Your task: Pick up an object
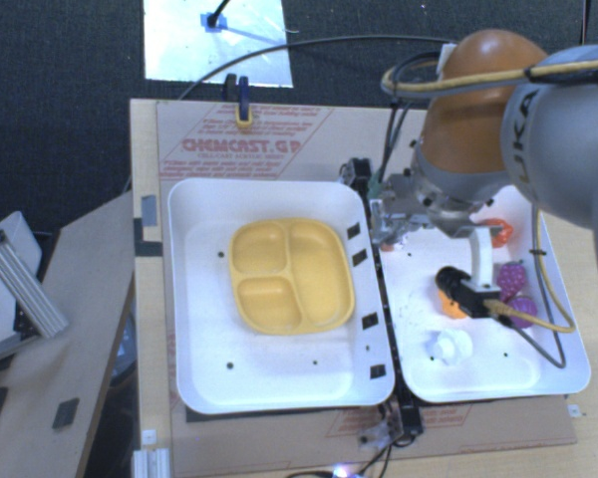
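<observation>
My gripper [387,229] hangs low over the far left corner of the right bin [419,381], close to the wall shared with the left bin. In the right bin lie a small white object [448,346] near the front, an orange piece [451,307] in the middle, purple grapes [515,278] to the right, and a red-orange item [496,232] partly hidden under the arm. None of these touches the gripper. A yellow divided plate [287,274] lies flat in the left bin [204,366].
The grey arm with its orange band [478,88] covers the far part of the right bin. Black clips [369,321] line the wall between the bins. A cardboard sheet [244,142] lies under both bins.
</observation>
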Controlling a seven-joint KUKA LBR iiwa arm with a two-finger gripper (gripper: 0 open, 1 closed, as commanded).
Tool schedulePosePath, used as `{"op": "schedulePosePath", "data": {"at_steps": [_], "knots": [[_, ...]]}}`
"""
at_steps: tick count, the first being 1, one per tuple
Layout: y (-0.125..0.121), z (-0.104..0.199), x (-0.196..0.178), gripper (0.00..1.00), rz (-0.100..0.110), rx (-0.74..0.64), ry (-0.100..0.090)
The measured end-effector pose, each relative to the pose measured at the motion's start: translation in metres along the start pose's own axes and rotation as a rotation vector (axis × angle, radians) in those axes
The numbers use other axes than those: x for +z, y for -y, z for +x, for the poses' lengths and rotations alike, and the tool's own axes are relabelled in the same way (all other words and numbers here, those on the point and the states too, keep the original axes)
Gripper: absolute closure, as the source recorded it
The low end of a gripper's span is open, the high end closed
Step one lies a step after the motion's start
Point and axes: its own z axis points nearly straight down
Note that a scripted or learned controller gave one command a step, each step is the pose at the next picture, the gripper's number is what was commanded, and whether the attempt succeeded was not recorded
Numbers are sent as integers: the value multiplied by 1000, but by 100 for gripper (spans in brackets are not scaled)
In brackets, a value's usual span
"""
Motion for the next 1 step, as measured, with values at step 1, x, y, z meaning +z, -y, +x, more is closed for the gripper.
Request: {"op": "schedulePosePath", "data": {"at_steps": [1], "knots": [[21,46,15,100,2,0,0]]}}
